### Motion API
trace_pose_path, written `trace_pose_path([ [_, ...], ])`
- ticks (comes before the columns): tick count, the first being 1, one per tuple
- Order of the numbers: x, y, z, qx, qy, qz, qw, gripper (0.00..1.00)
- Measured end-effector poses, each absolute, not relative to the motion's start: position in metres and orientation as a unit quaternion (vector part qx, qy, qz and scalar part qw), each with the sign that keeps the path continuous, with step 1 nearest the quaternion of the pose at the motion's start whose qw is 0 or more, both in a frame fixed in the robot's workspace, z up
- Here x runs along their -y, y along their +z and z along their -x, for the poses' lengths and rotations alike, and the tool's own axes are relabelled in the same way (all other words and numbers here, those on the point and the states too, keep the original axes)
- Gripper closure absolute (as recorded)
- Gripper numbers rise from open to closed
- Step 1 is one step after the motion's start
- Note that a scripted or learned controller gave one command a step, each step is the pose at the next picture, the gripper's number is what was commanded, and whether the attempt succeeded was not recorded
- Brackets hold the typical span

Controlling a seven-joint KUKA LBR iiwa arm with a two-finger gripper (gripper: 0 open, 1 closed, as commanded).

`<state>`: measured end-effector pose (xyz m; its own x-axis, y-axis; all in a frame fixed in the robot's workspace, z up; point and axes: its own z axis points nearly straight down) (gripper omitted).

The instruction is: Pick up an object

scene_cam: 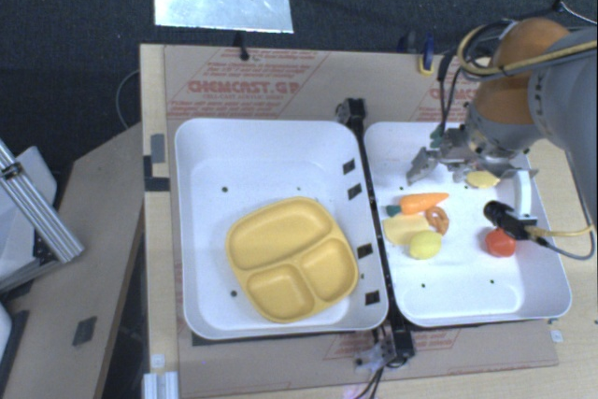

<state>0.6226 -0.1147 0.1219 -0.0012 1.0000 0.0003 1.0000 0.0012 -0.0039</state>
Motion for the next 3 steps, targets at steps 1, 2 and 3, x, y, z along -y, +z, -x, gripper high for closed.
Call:
trace_pose_path([
  [1,0.114,0.083,-0.623,0.707,0.0004,0.707,0.001,0.00],
  [2,0.114,0.096,-0.624,0.708,-0.0010,0.707,-0.001,1.00],
  [3,0.109,0.160,-0.626,0.709,-0.0023,0.705,-0.003,1.00],
])
